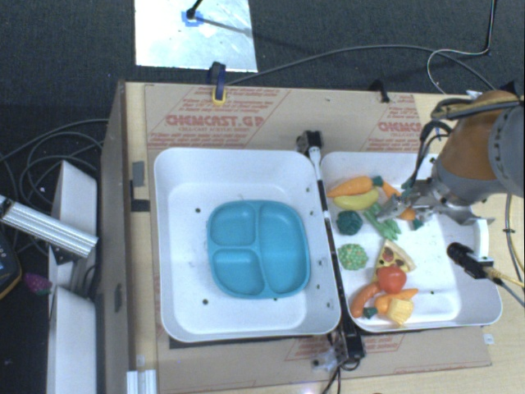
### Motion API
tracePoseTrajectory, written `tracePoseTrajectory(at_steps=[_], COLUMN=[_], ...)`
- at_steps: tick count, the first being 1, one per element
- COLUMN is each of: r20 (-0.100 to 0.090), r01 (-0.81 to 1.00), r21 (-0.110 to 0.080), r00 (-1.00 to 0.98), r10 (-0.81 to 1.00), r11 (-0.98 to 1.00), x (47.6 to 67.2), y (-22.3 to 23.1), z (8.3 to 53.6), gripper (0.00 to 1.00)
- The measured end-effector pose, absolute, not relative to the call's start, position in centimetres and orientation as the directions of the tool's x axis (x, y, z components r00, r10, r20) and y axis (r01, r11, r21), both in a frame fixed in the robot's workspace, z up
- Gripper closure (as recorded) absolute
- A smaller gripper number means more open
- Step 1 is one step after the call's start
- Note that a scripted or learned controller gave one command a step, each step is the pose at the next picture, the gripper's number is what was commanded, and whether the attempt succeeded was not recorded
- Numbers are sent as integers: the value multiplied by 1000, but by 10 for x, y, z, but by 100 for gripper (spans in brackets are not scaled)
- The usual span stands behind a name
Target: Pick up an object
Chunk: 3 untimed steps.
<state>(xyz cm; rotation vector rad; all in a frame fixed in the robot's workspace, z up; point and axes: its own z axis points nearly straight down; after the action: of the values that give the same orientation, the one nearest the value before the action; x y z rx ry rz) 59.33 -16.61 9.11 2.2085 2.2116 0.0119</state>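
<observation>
1. White plastic bins sit side by side on a brown board printed with red lettering (215, 121), centre of the frame; the left bin (176, 220) holds a blue divided plate (258, 249), the right bin (472, 298) a scatter of toy food.

2. Grey and orange, the arm (484, 150) reaches in from the right edge, its gripper (402, 208) low over the upper middle of the right bin. Whether the fingers are spread or pressed together cannot be told: the tip is lost among green pieces.

3. Just left of the gripper lie an orange carrot (354, 186) and, touching it below, a yellow banana (361, 199). A dark green broccoli (349, 222) sits under them, near the bin's left wall.

4. Green bean-like pieces (383, 224) lie at and below the gripper tip; contact cannot be judged.

5. Lower in the bin, a round light green piece (353, 256) rests left of a pizza slice (396, 257).

6. A red tomato (392, 279) lies just under the slice, with an orange-red sausage shape (364, 298) beside it and a yellow piece (399, 310) near the bin's lower wall.

7. A black clip (310, 142) stands where the two bins meet at the top; a foil-like sheet (195, 23) lies on the dark floor, upper left.

8. Cables (33, 171) loop at the left edge, above a silver bar (49, 226).
</observation>
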Motion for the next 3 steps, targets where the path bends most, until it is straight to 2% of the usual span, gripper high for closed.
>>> tracePoseTrajectory(at_steps=[1,2,3], r20=[-4,-2,-1], r01=[1000,1000,1000], r21=[18,5,0], r00=[-1,-3,-1], r10=[1000,1000,1000], r11=[1,3,1], x=[543,608,611], y=[-117,-150,-202], z=[90,148,101], gripper=[0,0,0])
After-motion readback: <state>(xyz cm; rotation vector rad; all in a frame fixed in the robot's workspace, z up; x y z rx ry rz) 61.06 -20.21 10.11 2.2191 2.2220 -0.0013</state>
